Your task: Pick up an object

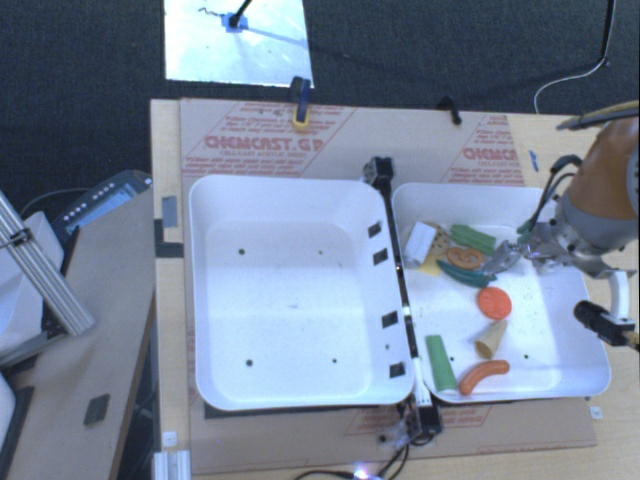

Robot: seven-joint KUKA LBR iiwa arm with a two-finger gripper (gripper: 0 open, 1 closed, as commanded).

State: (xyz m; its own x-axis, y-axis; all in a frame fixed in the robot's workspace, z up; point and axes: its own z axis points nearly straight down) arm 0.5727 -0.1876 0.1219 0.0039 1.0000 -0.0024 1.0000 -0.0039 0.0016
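The right bin (560,368) holds several small toy foods. A white block (420,240), a green pickle (473,238), an orange pretzel-like piece (463,259) and a dark green pod (462,275) lie bunched at its upper left. Below them sit a red tomato (493,303), a tan cone (489,338), a green cylinder (440,361) and an orange sausage (484,374). My gripper (499,259) reaches in from the right. It is low over the bin, its tip just right of the pretzel piece and pod and above the tomato.
The left bin (290,298) lies beside the right one, joined by a black clipped divider (392,268). The grey arm with its orange band (605,183) hangs over the right bin's upper right corner. A black part (605,323) juts in at the right rim.
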